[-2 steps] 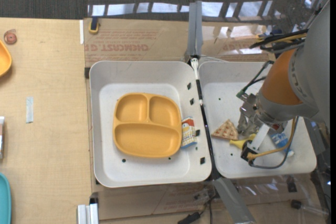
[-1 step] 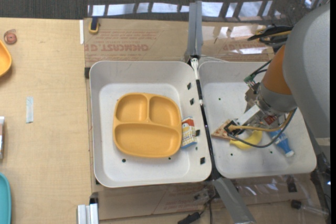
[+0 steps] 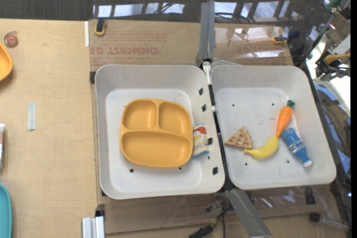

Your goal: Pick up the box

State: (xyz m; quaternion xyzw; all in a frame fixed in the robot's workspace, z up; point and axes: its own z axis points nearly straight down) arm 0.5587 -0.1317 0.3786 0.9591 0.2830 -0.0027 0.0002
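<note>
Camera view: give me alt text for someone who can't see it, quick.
A small box lies in the left bin, wedged against the right edge of a yellow divided plate. The right bin holds a carrot, banana, blue bottle and a triangular waffle piece.

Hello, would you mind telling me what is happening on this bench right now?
The job is to pick up the box, and nothing has hold of it at this moment. It lies in the left bin, wedged against the right edge of the orange divided plate. The right bin holds a carrot, a banana, a blue bottle and a triangular cracker-like piece. So the pick has not yet begun.
</note>
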